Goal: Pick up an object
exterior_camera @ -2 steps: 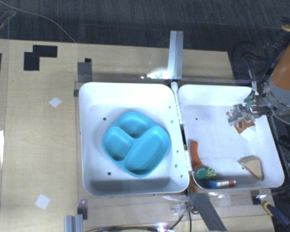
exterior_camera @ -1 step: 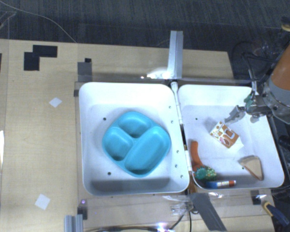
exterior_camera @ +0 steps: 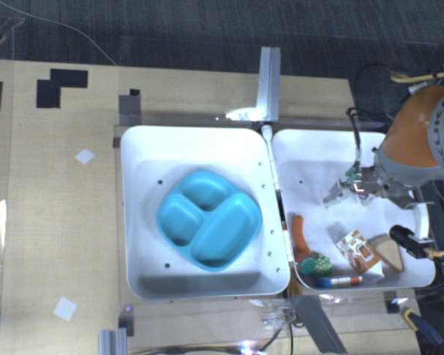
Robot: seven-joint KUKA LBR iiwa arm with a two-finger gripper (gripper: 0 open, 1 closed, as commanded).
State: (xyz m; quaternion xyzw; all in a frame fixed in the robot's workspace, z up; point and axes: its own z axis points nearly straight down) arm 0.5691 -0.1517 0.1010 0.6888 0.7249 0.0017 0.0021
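Overhead view of two white bins: the gripper (exterior_camera: 348, 187) hovers with fingers spread and nothing between them over bare floor in the right bin (exterior_camera: 311, 161), apparently before any grasp, so it likely must move down to the carrot (exterior_camera: 299, 237), packet (exterior_camera: 357, 251) or marker (exterior_camera: 338, 280).

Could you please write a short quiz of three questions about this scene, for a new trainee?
1. True or false: the blue divided dish lies in the left bin.
2. Which bin does the gripper hang over? A) left B) right
3. Fill in: the orange carrot toy lies near the right bin's ____ wall, as the camera sees it.

Key: 1 true; 2 B; 3 left.
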